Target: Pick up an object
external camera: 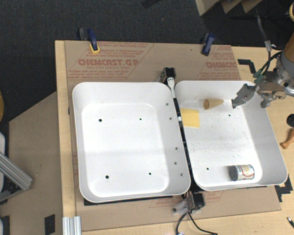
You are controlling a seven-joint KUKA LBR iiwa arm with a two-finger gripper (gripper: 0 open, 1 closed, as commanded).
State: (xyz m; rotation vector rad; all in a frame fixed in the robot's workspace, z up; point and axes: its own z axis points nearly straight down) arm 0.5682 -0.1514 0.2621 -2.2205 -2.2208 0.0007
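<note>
The right bin (272, 146) holds three things: a flat yellow square (190, 117) near its left wall, a small tan cone-shaped piece (213, 103) lying on its side toward the back, and a small metal can (242, 172) lying on its side at the front right. My gripper (253, 99) hangs over the back right part of this bin, just right of the tan piece and apart from it. Its fingers (241, 96) are spread open with nothing between them.
The left bin (78, 131) sits beside the right one, their rims meeting along a black strip. Both rest on a brown board held by blue clamps (93, 40) at the back. A wooden peg (289, 141) stands off the bin's right side.
</note>
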